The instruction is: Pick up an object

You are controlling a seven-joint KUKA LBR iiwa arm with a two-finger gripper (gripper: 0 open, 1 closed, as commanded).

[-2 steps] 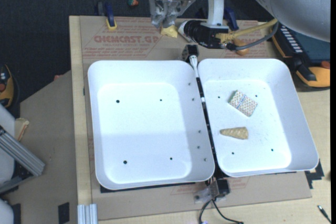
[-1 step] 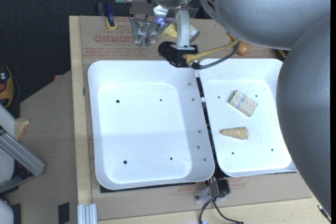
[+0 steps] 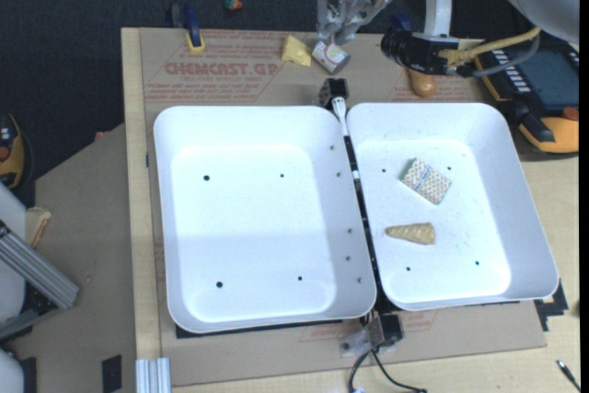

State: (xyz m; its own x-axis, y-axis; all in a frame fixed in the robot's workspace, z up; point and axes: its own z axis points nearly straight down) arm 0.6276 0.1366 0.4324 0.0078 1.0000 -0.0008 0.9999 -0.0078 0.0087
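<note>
The two-finger metal gripper [image 3: 333, 37] hangs beyond the far rims of the bins, fingers closed on a small grey-white block [image 3: 331, 56]. Well below it (toward the camera) in the right-hand shallow white bin [image 3: 515, 198] lie a patterned white square packet [image 3: 426, 180] and a tan cone-shaped piece [image 3: 410, 234].

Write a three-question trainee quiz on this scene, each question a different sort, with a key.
1. True or false: the patterned block and the tan wedge both lie in the right bin.
2. Multiple choice: the gripper is A) over the left bin, B) over the right bin, C) beyond the bins' far edge, above the board.
3. Fill in: in the view, the tan wedge lies ____ the patterned block.

Key: 1 true; 2 C; 3 below.
</note>
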